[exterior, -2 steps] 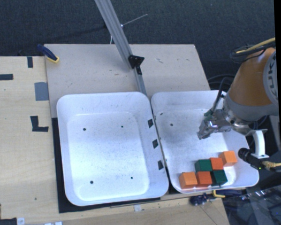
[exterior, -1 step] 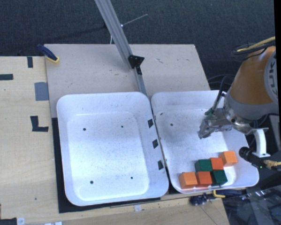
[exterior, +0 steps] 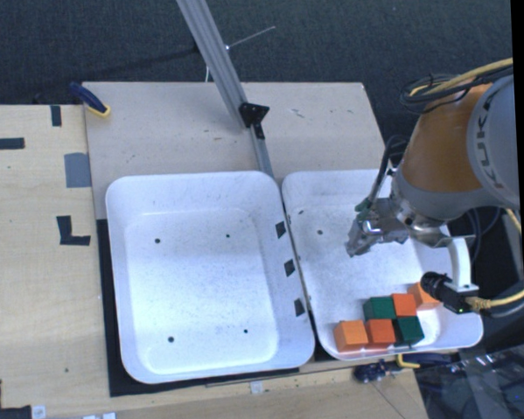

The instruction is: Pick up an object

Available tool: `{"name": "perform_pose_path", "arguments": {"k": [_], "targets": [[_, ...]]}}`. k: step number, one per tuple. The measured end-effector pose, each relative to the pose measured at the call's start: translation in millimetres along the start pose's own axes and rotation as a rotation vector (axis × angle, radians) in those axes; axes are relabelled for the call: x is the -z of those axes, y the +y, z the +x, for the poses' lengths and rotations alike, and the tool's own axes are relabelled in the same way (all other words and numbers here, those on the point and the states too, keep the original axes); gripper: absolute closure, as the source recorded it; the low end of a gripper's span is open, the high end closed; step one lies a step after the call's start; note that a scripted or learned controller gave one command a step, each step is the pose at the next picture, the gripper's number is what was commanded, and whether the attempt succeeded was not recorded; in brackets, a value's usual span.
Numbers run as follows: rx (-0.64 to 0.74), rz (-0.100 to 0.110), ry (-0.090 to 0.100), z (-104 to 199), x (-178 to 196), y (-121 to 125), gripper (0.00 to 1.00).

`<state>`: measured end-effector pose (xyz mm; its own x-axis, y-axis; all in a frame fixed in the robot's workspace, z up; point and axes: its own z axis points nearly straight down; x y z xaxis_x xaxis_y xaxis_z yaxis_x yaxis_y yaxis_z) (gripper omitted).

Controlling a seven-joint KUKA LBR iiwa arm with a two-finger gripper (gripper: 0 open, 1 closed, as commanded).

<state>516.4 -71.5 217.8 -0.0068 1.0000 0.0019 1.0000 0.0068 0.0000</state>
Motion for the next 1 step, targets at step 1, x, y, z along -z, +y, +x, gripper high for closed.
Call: {"name": "perform_pose_path", "arguments": {"k": [1], "targets": [[0.001,0.001,0.000,48.2,11.4,-3.3,1.00]]}}
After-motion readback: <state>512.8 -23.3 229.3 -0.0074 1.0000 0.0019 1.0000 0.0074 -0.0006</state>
